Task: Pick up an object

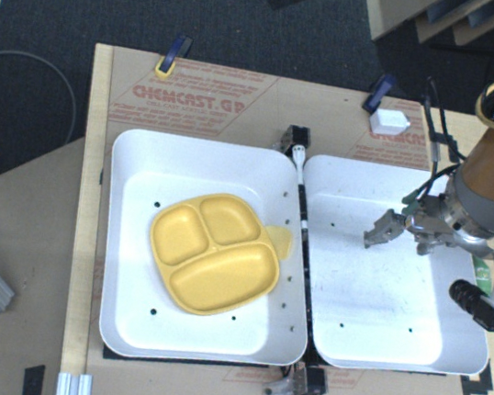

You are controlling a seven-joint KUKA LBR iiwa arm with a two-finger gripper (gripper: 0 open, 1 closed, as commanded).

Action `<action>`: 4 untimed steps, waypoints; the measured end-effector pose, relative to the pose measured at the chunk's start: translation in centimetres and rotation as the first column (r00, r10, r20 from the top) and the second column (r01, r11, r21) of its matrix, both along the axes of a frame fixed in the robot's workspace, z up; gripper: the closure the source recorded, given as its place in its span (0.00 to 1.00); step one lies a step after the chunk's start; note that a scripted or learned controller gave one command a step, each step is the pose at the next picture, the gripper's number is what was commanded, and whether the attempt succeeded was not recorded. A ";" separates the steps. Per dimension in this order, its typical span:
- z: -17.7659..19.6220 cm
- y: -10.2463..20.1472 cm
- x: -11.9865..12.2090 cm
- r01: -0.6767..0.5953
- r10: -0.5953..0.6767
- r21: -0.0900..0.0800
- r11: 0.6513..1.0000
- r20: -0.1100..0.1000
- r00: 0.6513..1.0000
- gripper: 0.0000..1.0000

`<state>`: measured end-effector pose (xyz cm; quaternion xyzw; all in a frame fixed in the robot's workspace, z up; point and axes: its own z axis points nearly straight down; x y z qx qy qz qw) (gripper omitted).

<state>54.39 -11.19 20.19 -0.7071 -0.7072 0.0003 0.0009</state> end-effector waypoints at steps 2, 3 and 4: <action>22.1 15.1 -5.9 -0.007 0.007 0.003 1.000 0.018 1.000 0.00; 22.5 14.8 -5.9 -0.002 0.002 -0.002 1.000 0.006 1.000 1.00; 23.2 21.1 -6.5 -0.007 0.007 0.001 1.000 0.005 1.000 1.00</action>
